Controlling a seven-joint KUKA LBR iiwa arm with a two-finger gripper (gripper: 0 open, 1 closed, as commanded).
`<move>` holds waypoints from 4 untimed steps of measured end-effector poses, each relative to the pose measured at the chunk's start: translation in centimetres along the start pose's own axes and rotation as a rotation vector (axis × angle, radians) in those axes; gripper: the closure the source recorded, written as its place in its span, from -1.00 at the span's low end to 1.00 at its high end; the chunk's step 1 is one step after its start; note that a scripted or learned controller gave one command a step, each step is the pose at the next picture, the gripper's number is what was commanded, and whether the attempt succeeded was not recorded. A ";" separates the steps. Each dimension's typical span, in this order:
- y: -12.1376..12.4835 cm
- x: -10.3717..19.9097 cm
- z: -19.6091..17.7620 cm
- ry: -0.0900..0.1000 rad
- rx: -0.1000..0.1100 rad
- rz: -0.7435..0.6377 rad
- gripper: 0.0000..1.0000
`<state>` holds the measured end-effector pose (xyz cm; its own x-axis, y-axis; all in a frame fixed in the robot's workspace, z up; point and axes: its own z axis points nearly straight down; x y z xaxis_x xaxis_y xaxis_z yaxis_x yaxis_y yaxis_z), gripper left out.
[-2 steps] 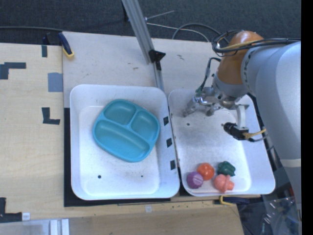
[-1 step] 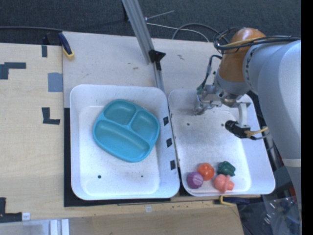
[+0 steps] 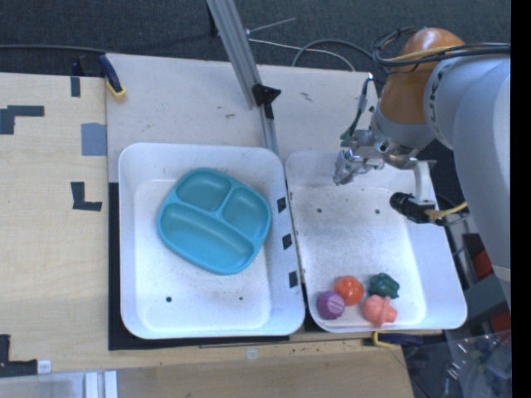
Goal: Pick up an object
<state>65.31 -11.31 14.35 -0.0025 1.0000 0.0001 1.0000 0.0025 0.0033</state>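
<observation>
Several small toy foods lie at the near end of the right bin point(image 3: 431, 264): a purple piece point(image 3: 330, 305), an orange-red round piece point(image 3: 349, 288), a dark green piece point(image 3: 383, 285) and a pink-orange piece point(image 3: 379, 310). My gripper point(image 3: 346, 170) hangs over the far left corner of that bin, well away from the toys, with nothing seen between its fingers. The fingers are small and dark against the bin, and their gap is unclear.
A blue divided plate point(image 3: 215, 220) lies in the left bin point(image 3: 137, 247). A slanted metal pole point(image 3: 241, 48) crosses the bench behind the bins. The grey arm point(image 3: 465, 89) with black cables enters from the right.
</observation>
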 end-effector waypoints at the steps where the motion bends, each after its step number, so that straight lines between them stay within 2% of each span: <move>1: 0.4 0.2 -6.3 -0.001 -0.001 0.000 1.00; 2: -0.2 0.6 -11.0 0.000 0.000 0.000 1.00; 3: -1.2 6.5 -11.5 0.001 0.003 -0.004 1.00; 4: -2.2 11.6 -9.8 0.001 0.007 -0.004 1.00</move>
<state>63.02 0.29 24.13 -0.0061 1.0000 0.0012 1.0000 0.0061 -0.0036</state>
